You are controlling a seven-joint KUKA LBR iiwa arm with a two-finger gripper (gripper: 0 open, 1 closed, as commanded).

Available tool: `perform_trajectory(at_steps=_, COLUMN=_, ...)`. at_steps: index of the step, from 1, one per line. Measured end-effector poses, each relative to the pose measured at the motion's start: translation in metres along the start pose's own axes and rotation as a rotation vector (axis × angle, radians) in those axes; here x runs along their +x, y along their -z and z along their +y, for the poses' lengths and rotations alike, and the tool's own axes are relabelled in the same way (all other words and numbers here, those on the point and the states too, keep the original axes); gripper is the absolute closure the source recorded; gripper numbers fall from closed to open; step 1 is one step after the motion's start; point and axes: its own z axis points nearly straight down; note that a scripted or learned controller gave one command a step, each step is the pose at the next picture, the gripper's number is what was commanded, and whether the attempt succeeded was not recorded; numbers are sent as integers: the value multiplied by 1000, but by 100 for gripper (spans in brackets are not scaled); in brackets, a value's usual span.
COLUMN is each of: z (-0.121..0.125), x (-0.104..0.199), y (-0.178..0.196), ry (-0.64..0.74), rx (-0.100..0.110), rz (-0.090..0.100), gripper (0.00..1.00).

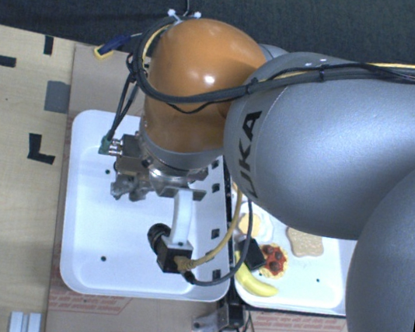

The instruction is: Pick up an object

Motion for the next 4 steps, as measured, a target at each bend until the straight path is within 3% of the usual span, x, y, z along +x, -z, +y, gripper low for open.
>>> perform_trajectory(at_steps=1, z=72, x=-6, y=-27, ry=-9, rx=-14, rz=2, gripper=100)
perform_trajectory(at_steps=2, z=165, x=-7, y=20, ry=-9, rx=-23, rz=5, gripper=100)
perform_trajectory(at_steps=3, z=161, x=-6, y=27, ry=-6, rx=-13, rz=2, gripper=100)
perform_trajectory(at_steps=4, z=176, x=-7, y=220, ry=-6, rx=-32, rz=9, gripper=100)
